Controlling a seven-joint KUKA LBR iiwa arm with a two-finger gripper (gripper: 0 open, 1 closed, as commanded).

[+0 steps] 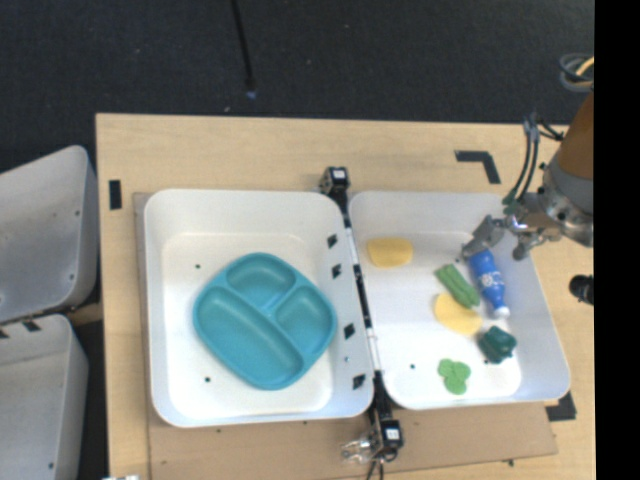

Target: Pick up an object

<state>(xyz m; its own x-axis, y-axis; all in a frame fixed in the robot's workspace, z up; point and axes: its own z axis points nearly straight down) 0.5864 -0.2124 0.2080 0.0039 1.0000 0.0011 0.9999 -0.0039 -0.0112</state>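
While the gripper [497, 233] hangs over the right bin [405, 363] with its fingers spread, it holds nothing. A blue bottle [487, 279] lies just under it.

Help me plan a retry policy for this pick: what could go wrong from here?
The end effector hangs just above the blue tube, which lies packed against the green piece and the yellow piece; closing there may nudge or snag a neighbour. The tube also lies near the right bin's wall, so a finger might clip it.

Grey metal tool [497, 234] under an orange wrist band; thin dark cables alongside.
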